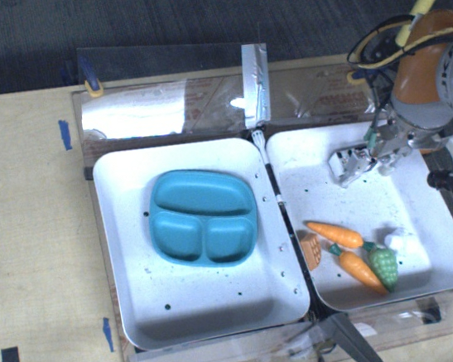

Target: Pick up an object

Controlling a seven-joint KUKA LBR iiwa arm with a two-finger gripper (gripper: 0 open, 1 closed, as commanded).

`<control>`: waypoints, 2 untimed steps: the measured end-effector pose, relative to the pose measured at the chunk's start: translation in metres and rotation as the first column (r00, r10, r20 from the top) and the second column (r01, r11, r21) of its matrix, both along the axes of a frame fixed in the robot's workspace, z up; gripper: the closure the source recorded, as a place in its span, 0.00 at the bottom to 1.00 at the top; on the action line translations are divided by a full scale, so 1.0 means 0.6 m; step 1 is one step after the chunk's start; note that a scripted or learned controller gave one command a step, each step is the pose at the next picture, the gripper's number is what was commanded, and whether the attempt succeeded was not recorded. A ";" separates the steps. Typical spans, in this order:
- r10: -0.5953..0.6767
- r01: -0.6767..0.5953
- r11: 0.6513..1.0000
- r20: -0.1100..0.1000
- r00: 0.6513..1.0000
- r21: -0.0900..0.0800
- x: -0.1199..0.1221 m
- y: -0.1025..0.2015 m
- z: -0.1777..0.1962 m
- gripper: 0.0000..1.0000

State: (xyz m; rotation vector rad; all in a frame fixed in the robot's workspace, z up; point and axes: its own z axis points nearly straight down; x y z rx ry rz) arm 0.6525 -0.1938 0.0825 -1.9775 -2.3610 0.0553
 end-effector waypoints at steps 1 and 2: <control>-0.189 0.191 0.982 0.073 0.979 -0.011 -0.114 0.064 0.005 0.00; -0.477 0.479 0.878 0.070 0.876 -0.013 -0.091 0.039 0.052 0.00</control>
